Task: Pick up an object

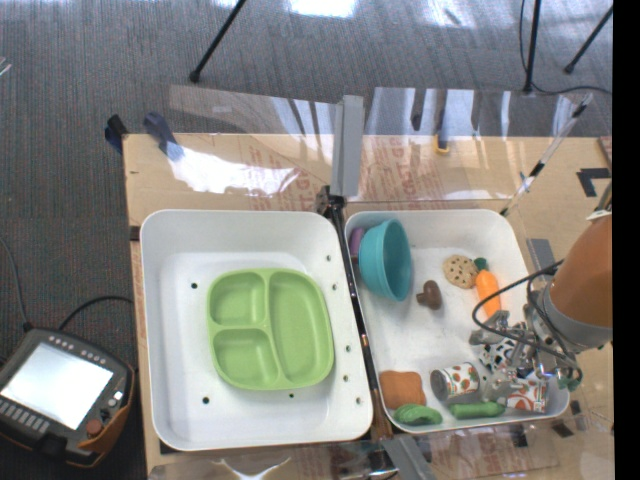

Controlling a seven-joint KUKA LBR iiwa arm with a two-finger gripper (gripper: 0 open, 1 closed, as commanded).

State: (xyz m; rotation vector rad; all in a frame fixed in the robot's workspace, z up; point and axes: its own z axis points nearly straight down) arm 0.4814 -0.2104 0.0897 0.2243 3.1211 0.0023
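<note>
A grey carpeted floor with tripod legs is seen behind a tabletop [240, 173] covered in clear, reflective sheeting. Two shallow white bins are set side by side on it. In the left bin [170, 238] a green divided plate [270, 328] is laid flat near the centre, with bare white floor on all sides of it.

The right bin [500, 230] is crowded. A teal bowl [388, 258], tipped on its side, is placed at 10 o'clock, just beside a small purple item [356, 241] at the wall. A spotted cookie [459, 271] and a carrot [487, 290] lie at 2 o'clock, with a small brown piece [430, 294] near the centre. An orange-brown pad [402, 387] and a green pod [418, 415] are found at 7 o'clock; a patterned cup [456, 380] on its side and a second green pod [477, 408] lie at 6 o'clock.

The gripper [515, 360] is positioned low at 5 o'clock, close to the bin's right wall, just beside the patterned cup. Whether its fingers are wide, narrow or closed on anything cannot be told amid the clutter. Open floor is left at 12 o'clock.
</note>
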